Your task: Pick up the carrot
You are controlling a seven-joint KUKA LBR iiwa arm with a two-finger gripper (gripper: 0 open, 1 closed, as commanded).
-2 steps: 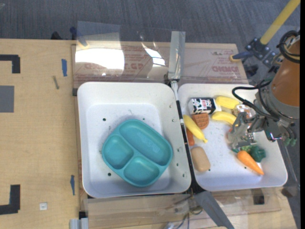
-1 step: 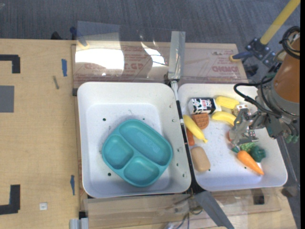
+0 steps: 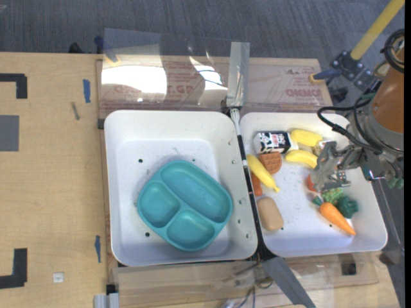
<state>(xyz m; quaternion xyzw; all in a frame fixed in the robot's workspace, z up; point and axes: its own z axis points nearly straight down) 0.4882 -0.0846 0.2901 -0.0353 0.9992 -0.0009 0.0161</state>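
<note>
- Your carrot lies in the right-hand bin, near its front-right corner, orange body on the bin floor with its green top at the upper-right end.
- Its long axis runs on a diagonal: the leafy end points up toward the arm, and the tip points down toward the bin's front-right corner.
- Your gripper hangs over the same bin, just above and a little left of the carrot's leafy end, so the carrot lies below it in the view and slightly right.
- I cannot tell from this angle whether the gripper is spread or closed; nothing is visibly held in it.
- A small red piece sits right beside the gripper, on its left, and the yellow bananas lie further back, so judge your descent toward the orange body, not the crowded spot under the gripper.
- To span the carrot, you would likely want the closing direction set across that diagonal.
</note>
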